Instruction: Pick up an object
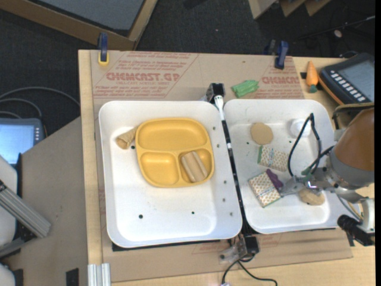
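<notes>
The gripper (297, 186), fingers' opening impossible to tell, sits in the right bin (318, 222) near its front edge, the purple object (274, 179) just left.

A yellow divided plate (172, 151) sits in a white bin (119, 207); the patterned packet (264, 189) is speckled.

A tan, flat, rounded piece (312, 197) lies in the right bin, touching the fingers (296, 187).
</notes>
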`<move>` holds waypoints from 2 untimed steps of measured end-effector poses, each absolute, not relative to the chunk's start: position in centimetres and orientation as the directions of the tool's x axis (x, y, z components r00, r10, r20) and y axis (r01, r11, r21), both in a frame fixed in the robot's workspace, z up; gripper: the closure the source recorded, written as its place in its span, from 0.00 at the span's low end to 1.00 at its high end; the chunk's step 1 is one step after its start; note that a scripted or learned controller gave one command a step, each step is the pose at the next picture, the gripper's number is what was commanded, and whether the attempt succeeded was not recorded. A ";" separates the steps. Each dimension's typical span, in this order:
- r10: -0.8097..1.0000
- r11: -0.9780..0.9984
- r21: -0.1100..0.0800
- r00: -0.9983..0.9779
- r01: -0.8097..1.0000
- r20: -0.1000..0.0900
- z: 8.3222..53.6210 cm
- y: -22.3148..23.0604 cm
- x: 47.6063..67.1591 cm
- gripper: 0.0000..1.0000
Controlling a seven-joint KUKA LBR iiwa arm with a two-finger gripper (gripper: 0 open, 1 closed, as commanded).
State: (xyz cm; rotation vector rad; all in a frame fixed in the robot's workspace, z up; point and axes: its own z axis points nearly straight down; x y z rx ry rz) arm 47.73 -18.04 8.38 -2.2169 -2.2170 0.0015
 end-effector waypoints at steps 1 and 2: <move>1.000 0.004 0.005 -0.004 1.000 -0.002 8.5 -12.4 52.9 0.00; 1.000 0.003 0.009 -0.003 1.000 -0.003 8.5 -13.4 61.2 0.00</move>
